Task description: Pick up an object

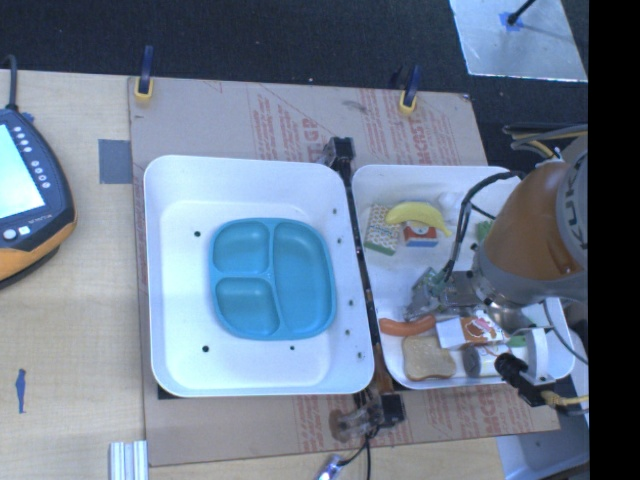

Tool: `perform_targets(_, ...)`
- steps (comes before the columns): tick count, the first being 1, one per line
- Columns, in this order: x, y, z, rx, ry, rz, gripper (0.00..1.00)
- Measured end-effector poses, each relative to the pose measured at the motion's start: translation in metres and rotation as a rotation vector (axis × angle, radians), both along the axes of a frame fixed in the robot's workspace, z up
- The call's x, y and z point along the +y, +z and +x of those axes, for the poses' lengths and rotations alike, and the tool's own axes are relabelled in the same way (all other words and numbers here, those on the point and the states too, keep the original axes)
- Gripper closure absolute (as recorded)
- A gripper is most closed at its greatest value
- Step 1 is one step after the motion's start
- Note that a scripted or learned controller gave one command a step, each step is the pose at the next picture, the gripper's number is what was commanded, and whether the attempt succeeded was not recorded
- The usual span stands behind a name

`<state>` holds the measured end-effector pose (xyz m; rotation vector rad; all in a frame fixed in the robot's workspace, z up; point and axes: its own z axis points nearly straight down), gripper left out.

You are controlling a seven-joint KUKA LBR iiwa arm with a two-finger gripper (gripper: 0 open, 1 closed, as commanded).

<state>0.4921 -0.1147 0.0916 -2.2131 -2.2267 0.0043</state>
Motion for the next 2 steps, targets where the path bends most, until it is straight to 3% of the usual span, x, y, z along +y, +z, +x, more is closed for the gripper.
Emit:
perform_targets(1, -0.0007, 0.0102, 0.001, 0.001, 0.005, 0.0, 1.0)
perform_targets(2, -0.0006, 0.0102, 0.001, 0.0, 0.005, -0.001, 0.0)
